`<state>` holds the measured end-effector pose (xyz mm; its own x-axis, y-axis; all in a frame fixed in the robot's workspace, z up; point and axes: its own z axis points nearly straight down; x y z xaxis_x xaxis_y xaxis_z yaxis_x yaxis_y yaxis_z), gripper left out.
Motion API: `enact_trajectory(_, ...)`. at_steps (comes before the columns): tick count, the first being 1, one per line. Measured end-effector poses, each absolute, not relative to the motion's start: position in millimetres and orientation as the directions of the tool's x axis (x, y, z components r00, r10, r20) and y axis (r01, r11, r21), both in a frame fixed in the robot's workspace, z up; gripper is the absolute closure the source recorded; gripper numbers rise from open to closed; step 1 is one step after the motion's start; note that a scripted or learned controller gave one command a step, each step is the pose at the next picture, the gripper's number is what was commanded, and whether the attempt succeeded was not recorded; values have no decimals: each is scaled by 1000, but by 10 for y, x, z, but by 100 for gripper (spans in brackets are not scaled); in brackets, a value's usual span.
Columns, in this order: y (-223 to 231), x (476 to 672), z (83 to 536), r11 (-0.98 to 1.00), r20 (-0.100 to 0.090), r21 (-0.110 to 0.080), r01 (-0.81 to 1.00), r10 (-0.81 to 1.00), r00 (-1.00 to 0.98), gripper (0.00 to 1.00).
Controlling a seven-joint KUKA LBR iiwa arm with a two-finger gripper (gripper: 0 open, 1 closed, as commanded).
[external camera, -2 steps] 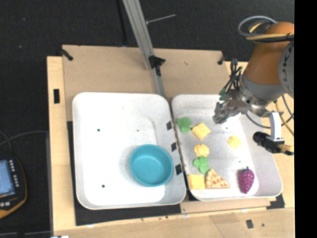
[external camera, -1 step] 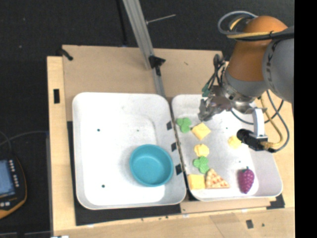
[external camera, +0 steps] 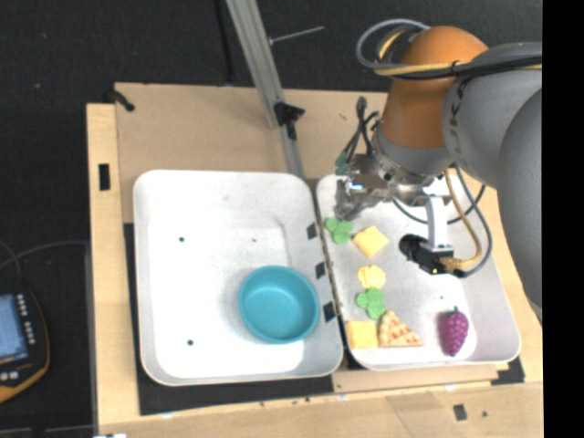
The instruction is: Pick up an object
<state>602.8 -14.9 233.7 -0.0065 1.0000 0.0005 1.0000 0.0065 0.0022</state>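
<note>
jaws above green toy, no legible writing

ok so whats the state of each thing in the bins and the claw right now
round blue plastic bowl: upright, in the left white bin
purple toy grape bunch: lying in the right white bin
toy pizza slice: lying flat
small green toy: lying at the bin's left edge, just under the claw
claw: low over the right bin's top left corner, nothing seen held
</note>
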Motion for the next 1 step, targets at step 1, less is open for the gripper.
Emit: enact_trajectory(1, 446, 6116, 2426, 8, 2, 2, 1000, 1000, -8, 100)
